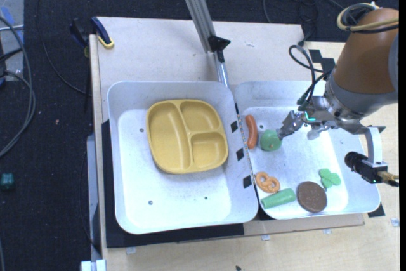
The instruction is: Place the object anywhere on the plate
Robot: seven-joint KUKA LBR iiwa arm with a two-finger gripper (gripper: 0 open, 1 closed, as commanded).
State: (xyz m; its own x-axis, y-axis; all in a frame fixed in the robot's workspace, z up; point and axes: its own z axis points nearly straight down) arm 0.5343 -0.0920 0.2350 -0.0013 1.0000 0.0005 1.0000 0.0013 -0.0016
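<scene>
A yellow plate [187, 135] with three compartments lies in the left bin [127, 200]. In the right bin [355, 200] lie an orange-red sausage [251, 131], a round green piece [271, 141], a pretzel [267, 183], a long green piece [278, 198], a brown disc [311, 196] and a small light-green piece [329, 178]. My gripper [289, 125] hangs over the right bin, just right of and above the round green piece. Nothing shows between its fingers.
A slanted metal pole [198, 3] crosses above the bench and ends near the divide between the bins. Cables trail by the arm at the right. A blue and yellow tool [101, 33] lies at the bench's back left corner.
</scene>
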